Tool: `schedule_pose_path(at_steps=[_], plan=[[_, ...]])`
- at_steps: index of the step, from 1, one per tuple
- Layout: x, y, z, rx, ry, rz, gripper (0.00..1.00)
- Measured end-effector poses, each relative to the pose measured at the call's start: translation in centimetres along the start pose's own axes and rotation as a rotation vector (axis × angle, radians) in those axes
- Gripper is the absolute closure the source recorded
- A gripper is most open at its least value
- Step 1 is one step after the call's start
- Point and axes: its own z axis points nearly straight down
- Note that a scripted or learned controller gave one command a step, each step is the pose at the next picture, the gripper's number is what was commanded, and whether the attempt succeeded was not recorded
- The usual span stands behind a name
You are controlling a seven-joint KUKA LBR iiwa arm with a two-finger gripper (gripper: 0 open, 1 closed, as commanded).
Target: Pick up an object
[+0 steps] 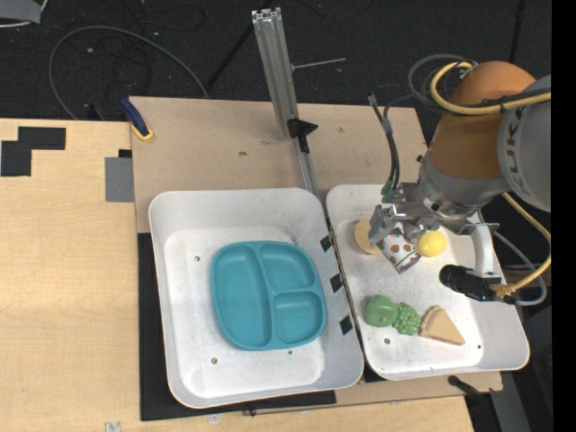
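Observation:
My gripper (pixel 393 230) hangs low over the upper left part of the right bin (pixel 504 349). Directly under and against it lies a small white object with red spots (pixel 403 251). A yellow ball (pixel 433 244) sits just right of that object, and a tan round disc (pixel 364 238) lies just left of the gripper. Nearer the front of the same bin are a green bumpy toy (pixel 391 314) and a tan wedge (pixel 441 326) side by side. Whether the spotted object is gripped is hidden by the gripper body.
The left bin (pixel 180 241) holds a teal divided plate (pixel 267 293). A metal post (pixel 279 75) rises behind the bins. Black clips (pixel 335 282) line the seam between the bins. A black cable fitting (pixel 468 282) juts from the arm over the right bin.

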Motion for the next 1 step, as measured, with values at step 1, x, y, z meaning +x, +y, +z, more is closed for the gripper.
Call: schedule_pose_path(at_steps=[1], plan=[[5.57,-0.69,1.0,0.0,0.001,-0.001,1.0]])
